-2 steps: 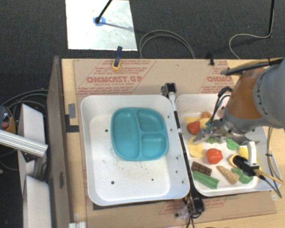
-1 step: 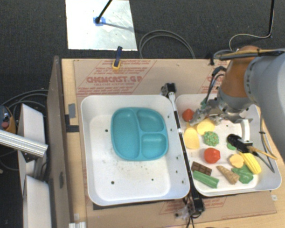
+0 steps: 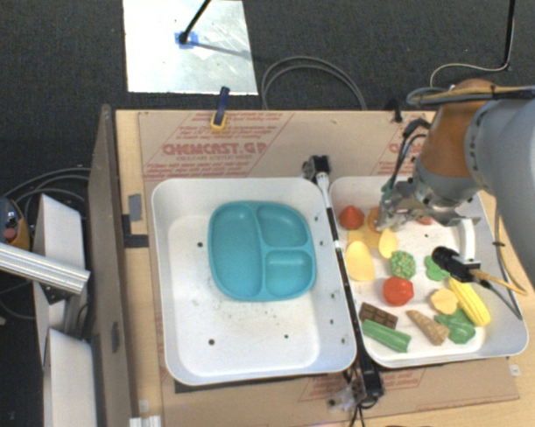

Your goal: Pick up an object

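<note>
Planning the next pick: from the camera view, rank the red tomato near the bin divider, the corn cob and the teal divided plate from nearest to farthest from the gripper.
Measured from the gripper:
1. Red tomato, just left, right bin.
2. Corn cob, lower right, same bin.
3. Teal divided plate, left bin.

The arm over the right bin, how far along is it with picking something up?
Early stage. Done: the arm has reached into the right bin, and its tool sits low at the bin's far end, near the orange-red piece and the small yellow piece. In hand: nothing visibly between the fingers. Left: grasp one toy food piece and lift it. The teal plate lies in the left bin.
</note>
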{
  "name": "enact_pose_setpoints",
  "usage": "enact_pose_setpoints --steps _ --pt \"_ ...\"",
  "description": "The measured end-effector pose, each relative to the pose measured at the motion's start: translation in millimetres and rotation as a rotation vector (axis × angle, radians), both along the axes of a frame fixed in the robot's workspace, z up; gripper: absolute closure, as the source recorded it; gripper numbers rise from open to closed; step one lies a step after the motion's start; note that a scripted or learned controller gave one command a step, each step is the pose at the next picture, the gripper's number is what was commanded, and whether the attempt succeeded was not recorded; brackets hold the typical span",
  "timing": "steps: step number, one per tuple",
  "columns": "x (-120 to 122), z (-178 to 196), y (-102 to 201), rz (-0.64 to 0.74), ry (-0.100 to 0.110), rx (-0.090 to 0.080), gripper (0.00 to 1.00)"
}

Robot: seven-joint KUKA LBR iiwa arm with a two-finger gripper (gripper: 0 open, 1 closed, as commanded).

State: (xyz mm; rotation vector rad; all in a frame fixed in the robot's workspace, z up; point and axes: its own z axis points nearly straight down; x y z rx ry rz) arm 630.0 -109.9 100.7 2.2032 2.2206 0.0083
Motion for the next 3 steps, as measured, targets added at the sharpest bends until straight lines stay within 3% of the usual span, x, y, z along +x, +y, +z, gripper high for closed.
enact_pose_setpoints --steps 1,2,3 --pt "-32 111 89 0.006 0.001 0.01 1.0" --pt "-31 100 -7 -0.014 0.01 0.0 1.0" --pt "-31 100 -1 -0.005 0.011 0.004 0.0"
